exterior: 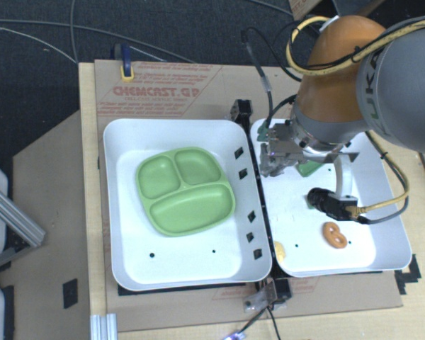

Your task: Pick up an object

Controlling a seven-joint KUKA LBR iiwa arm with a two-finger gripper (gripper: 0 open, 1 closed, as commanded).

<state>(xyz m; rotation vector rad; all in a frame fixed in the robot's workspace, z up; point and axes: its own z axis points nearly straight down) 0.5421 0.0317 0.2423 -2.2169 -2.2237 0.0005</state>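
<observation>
Camera view, looking down at a slant. Two shallow white bins side by side on a brown cardboard sheet [163, 83], meeting along their inner rims.

In the left bin [120, 211]: a green divided plate [186, 190]. Lies flat near the middle, three compartments facing up.

Over the right bin [382, 253]: the grey arm [404, 91] with its orange band, reaching in from the right. Gripper [271, 158] hangs low over the bin's far left corner, just beside the shared rim. Released or clenched: cannot tell from this angle.

Just right of the gripper, a small green piece [310, 167], partly hidden under the wrist. Toward the near edge, on the bin floor, an orange-brown ring [333, 235], well apart from the gripper. At the near left corner, a small yellow bit [278, 248], close to the rim.
</observation>
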